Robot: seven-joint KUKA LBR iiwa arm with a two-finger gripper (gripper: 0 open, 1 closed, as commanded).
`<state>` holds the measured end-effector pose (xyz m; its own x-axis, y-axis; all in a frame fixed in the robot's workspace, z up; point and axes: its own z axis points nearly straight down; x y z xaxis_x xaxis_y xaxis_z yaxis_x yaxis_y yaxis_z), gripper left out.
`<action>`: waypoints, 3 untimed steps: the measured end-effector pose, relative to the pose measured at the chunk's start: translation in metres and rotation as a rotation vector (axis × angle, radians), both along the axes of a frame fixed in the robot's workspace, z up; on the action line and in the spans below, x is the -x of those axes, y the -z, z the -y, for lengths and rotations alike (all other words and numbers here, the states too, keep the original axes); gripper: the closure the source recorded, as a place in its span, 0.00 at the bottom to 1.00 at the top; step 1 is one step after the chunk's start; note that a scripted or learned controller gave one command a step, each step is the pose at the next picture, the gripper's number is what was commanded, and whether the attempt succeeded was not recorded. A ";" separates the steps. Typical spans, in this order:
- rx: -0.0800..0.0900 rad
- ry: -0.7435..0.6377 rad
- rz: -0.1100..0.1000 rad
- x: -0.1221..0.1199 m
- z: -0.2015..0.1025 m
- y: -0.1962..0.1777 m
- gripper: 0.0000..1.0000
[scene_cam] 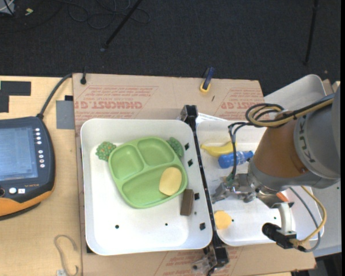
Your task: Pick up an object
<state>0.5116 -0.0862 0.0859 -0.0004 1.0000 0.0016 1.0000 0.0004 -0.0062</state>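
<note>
My arm [299, 148] comes in from three o'clock and hangs over the right bin [259, 237], the orange band sitting just above my wrist. My pincer [233, 187] is low over the middle of that bin, pointing toward nine o'clock, close to the divider between the two bins. I cannot tell how it stands, parted or pressed together, because the metal parts blur into each other from this angle, and I see nothing clearly held in it.

In the right bin, a yellow banana [217, 149] lies toward twelve o'clock from my pincer, near the bin's far wall. Just beside it, toward three o'clock, is a blue object [234, 158], partly hidden under my wrist. Toward six o'clock from my pincer sits a small round yellow-orange piece [222, 219], near the bin's left wall and apart from my pincer.

The left bin [103, 223] holds a green divided plate [139, 168] with three compartments and small leafy handles at its ends. A pale yellow oval piece [170, 181] rests in the plate's large compartment, at its four o'clock side. A dark brown block [187, 202] lies on the bin floor just off the plate's edge, toward five o'clock.

On the bench at nine o'clock rests a control tablet [14, 160] with a grey screen and orange trim.
</note>
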 end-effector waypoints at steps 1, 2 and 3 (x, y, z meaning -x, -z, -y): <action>0.000 0.009 0.001 0.000 0.002 -0.012 1.00; 0.001 0.004 0.006 -0.001 0.004 -0.054 1.00; 0.001 0.000 0.006 -0.001 0.003 -0.095 1.00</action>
<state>0.5126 -0.0887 0.1809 -0.0003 1.0000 0.0005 1.0000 0.0003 -0.0007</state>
